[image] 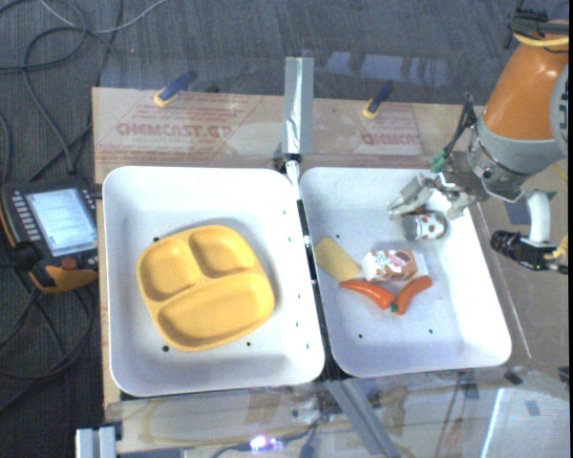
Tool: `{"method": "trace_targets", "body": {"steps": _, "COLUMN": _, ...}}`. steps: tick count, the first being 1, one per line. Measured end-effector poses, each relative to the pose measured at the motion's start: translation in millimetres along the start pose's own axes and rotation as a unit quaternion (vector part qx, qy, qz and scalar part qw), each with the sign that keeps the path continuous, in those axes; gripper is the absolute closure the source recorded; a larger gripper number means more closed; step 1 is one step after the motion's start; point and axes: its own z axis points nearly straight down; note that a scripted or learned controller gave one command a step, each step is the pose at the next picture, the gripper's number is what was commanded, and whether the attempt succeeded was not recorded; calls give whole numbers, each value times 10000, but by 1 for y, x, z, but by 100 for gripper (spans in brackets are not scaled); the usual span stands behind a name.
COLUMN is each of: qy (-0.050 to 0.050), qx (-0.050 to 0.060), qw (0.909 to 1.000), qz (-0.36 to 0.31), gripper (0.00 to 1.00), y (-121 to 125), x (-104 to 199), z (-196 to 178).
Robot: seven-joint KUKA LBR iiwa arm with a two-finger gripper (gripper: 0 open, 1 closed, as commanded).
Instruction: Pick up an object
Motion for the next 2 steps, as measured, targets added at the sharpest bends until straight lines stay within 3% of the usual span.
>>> {"method": "trace_targets", "body": {"steps": 1, "qy": -16, "qx": -1, "qw": 9964, "qz": -846, "gripper": 0, "y": 41, "x": -64, "z": 87}}
{"method": "trace_targets", "body": {"steps": 2, "qy": 24, "qx": -37, "qw": 9926, "qz": -1218, "gripper": 0, "y": 55, "x": -67, "z": 140}}
